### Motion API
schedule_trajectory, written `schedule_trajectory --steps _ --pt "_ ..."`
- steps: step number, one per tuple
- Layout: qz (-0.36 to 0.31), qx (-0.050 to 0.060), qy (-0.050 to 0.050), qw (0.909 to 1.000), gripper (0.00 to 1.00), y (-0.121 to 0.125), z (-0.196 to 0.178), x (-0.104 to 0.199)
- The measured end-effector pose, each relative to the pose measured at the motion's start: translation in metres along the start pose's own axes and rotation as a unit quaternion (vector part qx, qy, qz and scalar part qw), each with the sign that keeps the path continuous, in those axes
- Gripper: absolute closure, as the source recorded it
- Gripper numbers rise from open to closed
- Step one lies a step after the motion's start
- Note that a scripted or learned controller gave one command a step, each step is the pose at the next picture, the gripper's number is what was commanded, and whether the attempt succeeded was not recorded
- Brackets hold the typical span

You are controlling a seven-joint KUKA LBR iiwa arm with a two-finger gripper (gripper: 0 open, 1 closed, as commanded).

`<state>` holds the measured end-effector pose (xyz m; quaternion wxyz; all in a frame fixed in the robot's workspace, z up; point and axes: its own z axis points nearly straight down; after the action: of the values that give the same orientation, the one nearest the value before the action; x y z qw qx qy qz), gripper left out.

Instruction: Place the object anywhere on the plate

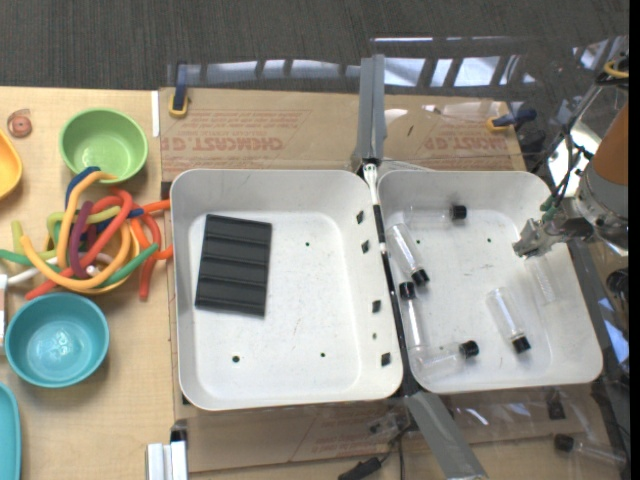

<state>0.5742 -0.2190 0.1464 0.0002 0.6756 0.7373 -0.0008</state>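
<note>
The task's things, several clear plastic tubes with black caps, lay scattered in the right shallow white bin (560,368): one long clear tube (406,258) sat near the bin's left wall with a black cap at its lower end, another clear tube (414,323) ran down along that same wall, a shorter clear tube (505,318) lay toward the lower right with its black cap pointing down, a loose black cap (458,211) rested near the top, and a second black cap (468,348) rested near the bottom. The flat black ribbed rectangular plate (234,265) lay in the left shallow white bin (290,378), close to that bin's left wall and well apart from every tube. The two-finger gripper (528,245) hung over the right edge of the right bin, above its floor, with no tube seen between its fingers; how far the fingers stood apart could not be told at this size. Both bins had smooth, slightly speckled floors with a few small dark holes, and they sat on brown cardboard sheeting (270,133). On the pale wooden tabletop (100,418) to the left stood a green plastic bowl (103,146) and a turquoise plastic bowl (56,338), and between them lay a tangle of coloured flexible rods (95,243) in red, orange, yellow and green.
</note>
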Motion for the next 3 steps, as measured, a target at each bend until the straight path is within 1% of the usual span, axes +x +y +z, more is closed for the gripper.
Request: schedule_trajectory --steps 1,2,3 --pt "0.018 -0.001 0.000 0.9998 1.00 0.022 -0.058 -0.005" --pt "-0.032 0.001 0.001 0.9995 1.00 -0.053 -0.030 0.001" --pt "-0.124 0.000 0.001 0.9923 1.00 -0.097 -0.025 0.005"
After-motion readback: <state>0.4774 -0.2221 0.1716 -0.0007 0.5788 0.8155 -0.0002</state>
